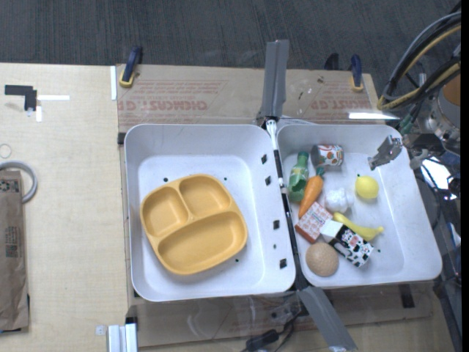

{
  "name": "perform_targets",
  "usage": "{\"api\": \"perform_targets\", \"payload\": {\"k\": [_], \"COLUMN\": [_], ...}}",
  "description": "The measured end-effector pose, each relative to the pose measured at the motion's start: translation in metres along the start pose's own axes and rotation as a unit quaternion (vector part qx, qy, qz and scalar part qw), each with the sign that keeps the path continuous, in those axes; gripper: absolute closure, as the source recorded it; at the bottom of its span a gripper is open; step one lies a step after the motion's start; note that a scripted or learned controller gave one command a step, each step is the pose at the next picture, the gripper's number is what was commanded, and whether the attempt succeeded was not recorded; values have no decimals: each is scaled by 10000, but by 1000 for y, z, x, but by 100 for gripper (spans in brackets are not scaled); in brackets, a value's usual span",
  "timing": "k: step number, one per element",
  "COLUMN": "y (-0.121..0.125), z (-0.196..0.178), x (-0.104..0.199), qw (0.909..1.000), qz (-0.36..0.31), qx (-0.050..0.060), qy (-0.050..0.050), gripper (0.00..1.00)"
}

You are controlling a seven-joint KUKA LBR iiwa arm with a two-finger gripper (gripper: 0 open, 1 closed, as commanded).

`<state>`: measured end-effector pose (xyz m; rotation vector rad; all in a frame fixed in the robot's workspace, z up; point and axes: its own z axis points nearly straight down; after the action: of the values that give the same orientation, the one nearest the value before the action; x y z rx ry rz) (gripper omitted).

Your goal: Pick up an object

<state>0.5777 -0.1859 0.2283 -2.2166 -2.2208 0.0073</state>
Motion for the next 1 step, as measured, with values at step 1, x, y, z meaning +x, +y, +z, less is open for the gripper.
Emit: {"api": "perform_targets", "payload": {"k": [1], "y": [28], "z": [128], "x": [-22], "qw": [10000], "qz": [22], "qx": [-21], "qy": [3], "gripper": [0]}}
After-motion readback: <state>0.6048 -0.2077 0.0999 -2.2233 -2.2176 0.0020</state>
